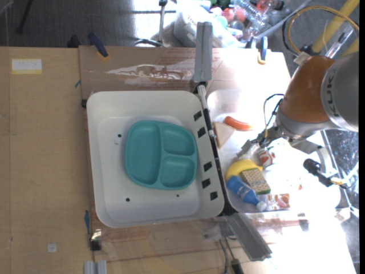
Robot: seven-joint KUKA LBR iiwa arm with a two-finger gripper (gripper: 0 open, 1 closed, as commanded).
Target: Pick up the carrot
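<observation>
Here, your gripper [258,144] hangs low over the right bin [219,103], just below and to the right of the carrot [237,123]; glare and the dark linkage hide its tip, so you cannot tell from this slant whether it is spread or closed, and nothing shows in its grasp. Just beside it sits a small red-and-white item [266,156], too washed out to name. Behind it rises the arm [319,96] with its orange band, reaching in from the right.

The carrot lies apart from the tool, near the bin's upper left, an orange stick pointing left to right and dipping slightly to the right, with a pale wedge [223,134] touching or nearly touching its lower left. It looks like a toy: probably light, stiff and smooth, so likely to skid or roll if nudged. You would do best to close across its narrow width near the middle, clear of the wedge.

Further down lie a yellow piece [244,167], a tan block [256,181] and a blue bottle [242,192]. The left bin [102,153] holds a teal divided plate [161,154].
</observation>
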